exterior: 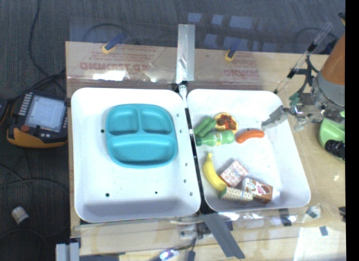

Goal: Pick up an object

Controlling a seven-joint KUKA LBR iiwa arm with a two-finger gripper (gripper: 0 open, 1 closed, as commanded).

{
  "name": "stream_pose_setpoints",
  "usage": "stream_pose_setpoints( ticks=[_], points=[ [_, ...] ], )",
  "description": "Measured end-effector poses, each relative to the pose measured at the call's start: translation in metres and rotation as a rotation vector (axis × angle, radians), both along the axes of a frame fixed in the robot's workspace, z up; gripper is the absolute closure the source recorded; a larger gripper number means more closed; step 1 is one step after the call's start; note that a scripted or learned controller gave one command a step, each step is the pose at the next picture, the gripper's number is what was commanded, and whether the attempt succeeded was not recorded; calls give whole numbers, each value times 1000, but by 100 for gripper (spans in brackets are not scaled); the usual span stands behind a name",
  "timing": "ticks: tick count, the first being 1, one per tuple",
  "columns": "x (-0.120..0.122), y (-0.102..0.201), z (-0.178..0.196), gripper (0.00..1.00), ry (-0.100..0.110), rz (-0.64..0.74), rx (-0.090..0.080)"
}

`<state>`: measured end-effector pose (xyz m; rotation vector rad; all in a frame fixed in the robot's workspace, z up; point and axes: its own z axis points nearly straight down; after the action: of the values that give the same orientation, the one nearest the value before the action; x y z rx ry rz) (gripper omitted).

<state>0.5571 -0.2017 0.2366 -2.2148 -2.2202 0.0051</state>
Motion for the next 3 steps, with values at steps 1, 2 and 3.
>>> stream_pose_setpoints(
  ticks=[1, 2, 3],
  points=[
    [41, 41, -83, 0, 3, -259, -1],
    [64, 18, -141, 0, -7, -333, -1],
    [68, 21, -127, 100, -20, -330, 1]
  ],
)
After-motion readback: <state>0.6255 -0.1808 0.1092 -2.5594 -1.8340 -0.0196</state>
